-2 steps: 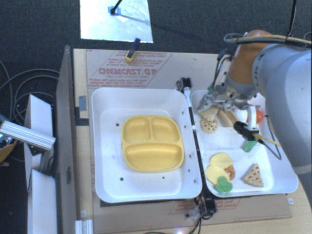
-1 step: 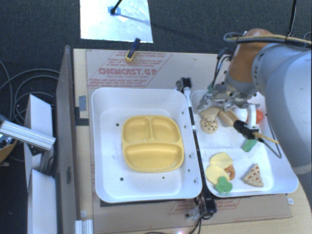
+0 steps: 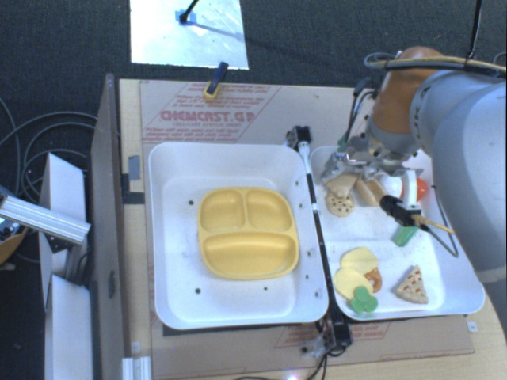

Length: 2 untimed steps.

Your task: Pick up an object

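Note:
My gripper (image 3: 349, 167) hangs low over the back left corner of the right bin (image 3: 469, 293), reaching in from the right. Just beneath and in front of it lie two tan bread-like pieces (image 3: 343, 185) and a chocolate-chip cookie (image 3: 340, 205). Whether anything is held is hidden by the wrist. Further forward in the same bin are a green piece (image 3: 405, 235), a pizza slice (image 3: 412, 285), yellow rounds (image 3: 356, 270) with a small green item (image 3: 364, 300), and a red and white piece (image 3: 414, 187) half under the arm.
The left bin (image 3: 170, 212) holds a yellow divided plate (image 3: 247, 232). A black ridge (image 3: 313, 212) separates the bins. Both sit on cardboard (image 3: 214, 113); a small yellow and blue object (image 3: 214, 81) lies at its back edge. The bulky grey arm (image 3: 459, 141) covers the right bin's back right.

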Tool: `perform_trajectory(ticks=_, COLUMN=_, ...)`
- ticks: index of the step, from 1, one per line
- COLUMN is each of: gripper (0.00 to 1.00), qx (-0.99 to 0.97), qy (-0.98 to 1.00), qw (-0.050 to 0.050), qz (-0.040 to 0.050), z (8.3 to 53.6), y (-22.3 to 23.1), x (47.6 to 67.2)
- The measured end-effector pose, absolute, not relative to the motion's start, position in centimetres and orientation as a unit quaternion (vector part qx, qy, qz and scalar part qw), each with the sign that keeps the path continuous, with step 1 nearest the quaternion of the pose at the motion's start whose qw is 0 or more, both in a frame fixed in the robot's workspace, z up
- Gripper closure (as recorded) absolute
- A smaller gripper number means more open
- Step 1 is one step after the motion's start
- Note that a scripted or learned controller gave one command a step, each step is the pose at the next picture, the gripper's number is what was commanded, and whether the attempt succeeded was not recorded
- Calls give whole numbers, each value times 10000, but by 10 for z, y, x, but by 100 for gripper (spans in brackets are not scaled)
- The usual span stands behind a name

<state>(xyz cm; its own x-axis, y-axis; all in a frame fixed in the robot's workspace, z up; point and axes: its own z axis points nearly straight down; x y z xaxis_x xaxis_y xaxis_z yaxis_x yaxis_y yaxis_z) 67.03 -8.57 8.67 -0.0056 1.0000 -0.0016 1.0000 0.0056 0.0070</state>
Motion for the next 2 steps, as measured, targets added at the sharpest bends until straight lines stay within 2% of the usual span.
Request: perform_trajectory(ticks=2, gripper=0, qx=7063, qy=7079, qw=27, qz=14, z=87, y=-88, x=670)
